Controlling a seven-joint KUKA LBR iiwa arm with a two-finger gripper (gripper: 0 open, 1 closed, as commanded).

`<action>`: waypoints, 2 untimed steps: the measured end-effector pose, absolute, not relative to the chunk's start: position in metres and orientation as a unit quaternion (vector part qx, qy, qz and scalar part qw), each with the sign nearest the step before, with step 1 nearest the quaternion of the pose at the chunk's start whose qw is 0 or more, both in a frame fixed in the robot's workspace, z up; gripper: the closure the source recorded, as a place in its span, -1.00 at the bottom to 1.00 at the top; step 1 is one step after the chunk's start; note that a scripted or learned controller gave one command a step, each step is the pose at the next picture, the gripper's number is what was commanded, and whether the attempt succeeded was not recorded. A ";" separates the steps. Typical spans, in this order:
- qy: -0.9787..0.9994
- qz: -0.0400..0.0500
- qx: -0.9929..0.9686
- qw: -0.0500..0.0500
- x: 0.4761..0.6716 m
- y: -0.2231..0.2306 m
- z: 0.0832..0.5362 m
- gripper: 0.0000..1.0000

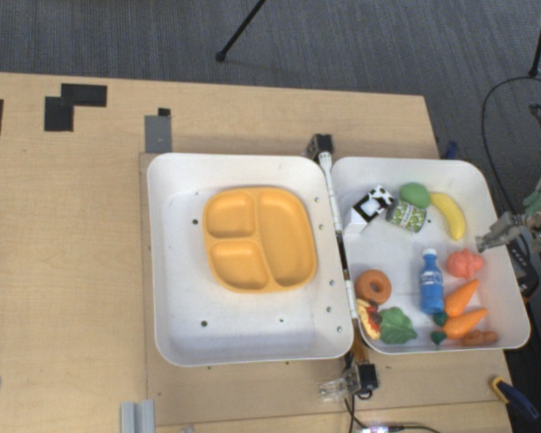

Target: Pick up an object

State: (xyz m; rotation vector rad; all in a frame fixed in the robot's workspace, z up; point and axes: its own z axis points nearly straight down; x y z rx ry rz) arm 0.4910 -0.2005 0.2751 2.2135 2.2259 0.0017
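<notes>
The gripper hung at the right bin's far edge, just beside the red toy; whether it was wide or narrow could not be told. Toy food crowded that bin: banana, blue bottle, carrots, donut. All looked light, stiff plastic, likely slippery. The bottle's straight body seemed the surest hold, taken across its middle.

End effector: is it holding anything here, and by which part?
Nothing is held. The end effector sits at the right bin's right rim, beside the pink toy, with no object between its fingers.
</notes>
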 end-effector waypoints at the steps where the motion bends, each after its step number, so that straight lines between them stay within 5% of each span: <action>1: 0.758 0.000 0.652 0.000 0.487 -0.163 0.129 -1.00; 2: 0.807 0.001 0.590 0.002 0.509 -0.128 0.087 -1.00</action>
